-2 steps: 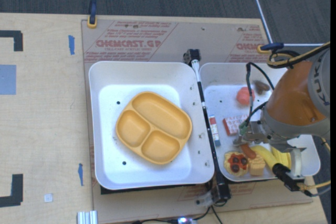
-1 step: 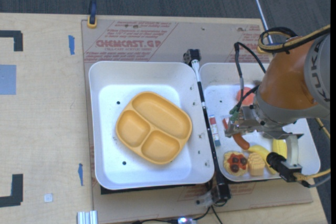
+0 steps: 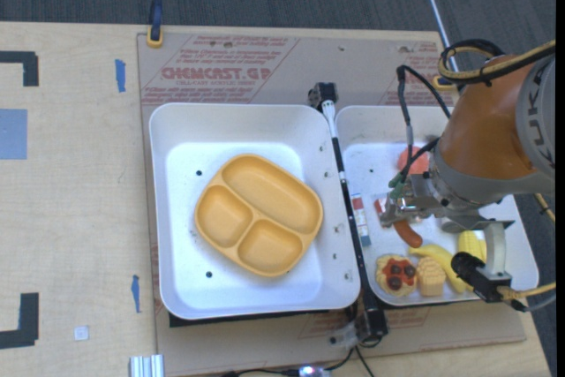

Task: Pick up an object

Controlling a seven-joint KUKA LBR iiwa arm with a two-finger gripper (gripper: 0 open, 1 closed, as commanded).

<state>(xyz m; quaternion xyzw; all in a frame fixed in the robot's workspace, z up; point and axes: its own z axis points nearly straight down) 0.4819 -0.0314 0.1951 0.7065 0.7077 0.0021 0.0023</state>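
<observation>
My arm comes in from the right, orange band and grey wrist hanging over the right bin (image 3: 353, 124), tool pointing down and toward the bin's middle. My gripper (image 3: 399, 209) sits low over the floor of that bin, just above a small reddish sausage-shaped toy (image 3: 408, 234). Whether the tool is spread or pinched I cannot tell; the wrist body and cabling hide the tips. Nothing shows between them, so I count nothing as held.

Step in hand, as I judge it: the reach-down onto a target, grasp not yet made. The sausage toy is the nearest candidate. Near it, toward the right bin's front wall: a small pizza-like disc (image 3: 396, 272), a corn cob (image 3: 431, 277), a banana (image 3: 446, 261). An orange-red piece (image 3: 411, 158) peeks out behind my wrist.

Next move calls for settling squarely over one item, closing on it and lifting straight; the cluster is tight, so a neighbour could get nudged.

Left of the right bin, the left bin (image 3: 168, 132) carries a yellow divided plate (image 3: 257, 214).
</observation>
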